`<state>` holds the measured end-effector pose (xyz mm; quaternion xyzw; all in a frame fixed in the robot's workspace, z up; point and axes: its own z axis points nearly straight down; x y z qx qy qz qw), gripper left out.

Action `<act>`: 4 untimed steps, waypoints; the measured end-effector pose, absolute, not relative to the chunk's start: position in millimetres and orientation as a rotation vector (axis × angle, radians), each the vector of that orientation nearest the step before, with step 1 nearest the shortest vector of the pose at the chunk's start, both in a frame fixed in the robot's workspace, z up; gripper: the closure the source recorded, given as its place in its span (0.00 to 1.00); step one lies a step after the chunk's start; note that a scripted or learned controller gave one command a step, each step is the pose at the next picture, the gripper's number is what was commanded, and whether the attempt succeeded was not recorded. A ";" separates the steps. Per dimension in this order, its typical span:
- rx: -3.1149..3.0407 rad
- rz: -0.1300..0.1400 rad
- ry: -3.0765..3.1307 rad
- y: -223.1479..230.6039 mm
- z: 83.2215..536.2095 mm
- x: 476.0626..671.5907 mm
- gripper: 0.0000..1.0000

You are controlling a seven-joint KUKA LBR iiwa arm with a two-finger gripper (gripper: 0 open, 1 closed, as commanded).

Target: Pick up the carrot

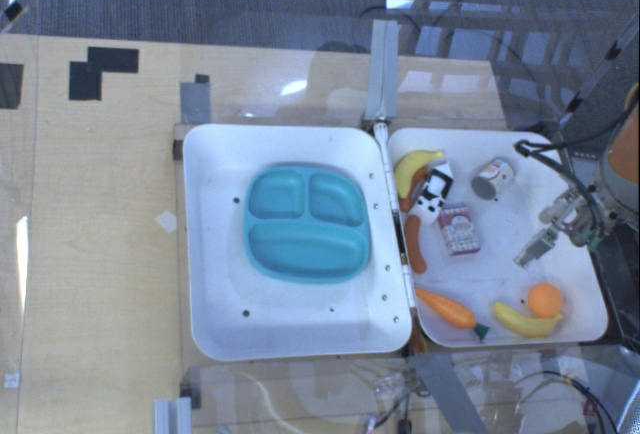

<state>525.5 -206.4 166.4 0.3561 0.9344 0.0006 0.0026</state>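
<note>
The carrot [447, 308] is orange with a small green end and lies flat near the front left corner of the right bin [590, 327], pointing toward the bin's front. My gripper [541, 233] hovers over the right half of that bin, up and to the right of the carrot and well apart from it. Its fingers are open with nothing between them.
Also in the right bin: a banana [415, 169] and a black-and-white toy [433, 192] at the back left, a small can [492, 178], a red packet [459, 230], a sausage [413, 243], a second banana [524, 321] and an orange [546, 300]. A blue divided plate [308, 224] sits in the left bin [215, 322].
</note>
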 end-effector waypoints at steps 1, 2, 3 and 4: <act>1.022 0.002 2.953 -206.8 89.0 492.9 0.00; 1.021 0.005 2.950 -206.3 98.9 495.9 1.00; 0.943 0.000 2.988 -206.8 234.6 490.0 1.00; 0.462 0.000 3.099 -179.4 238.0 490.3 1.00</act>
